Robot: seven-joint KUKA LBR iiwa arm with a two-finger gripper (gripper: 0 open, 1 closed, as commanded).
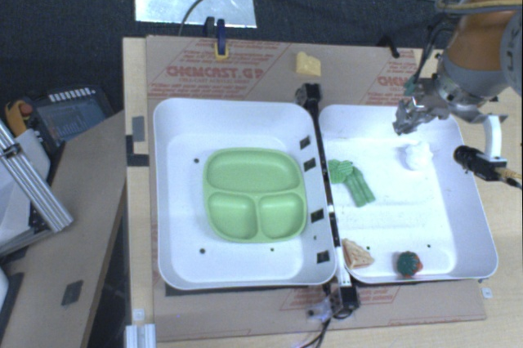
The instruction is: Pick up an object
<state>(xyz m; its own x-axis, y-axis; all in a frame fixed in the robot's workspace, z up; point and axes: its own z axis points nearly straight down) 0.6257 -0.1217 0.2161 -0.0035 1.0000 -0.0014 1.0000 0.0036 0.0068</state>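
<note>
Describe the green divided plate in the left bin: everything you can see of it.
The green divided plate is a pale green, rounded-rectangle tray that looks like moulded plastic. It has three compartments: one wide one along the far side and two smaller ones along the near side. It lies flat and upright near the middle of the left bin, resting on the bin's floor, with nothing in its compartments and nothing else touching it.

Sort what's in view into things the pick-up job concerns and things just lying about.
For the job: gripper; white object; green broccoli toy; tan wedge; small round object; right bin.

Lying about: green divided plate in the left bin; yellow piece on the board; blue clamp.
</note>
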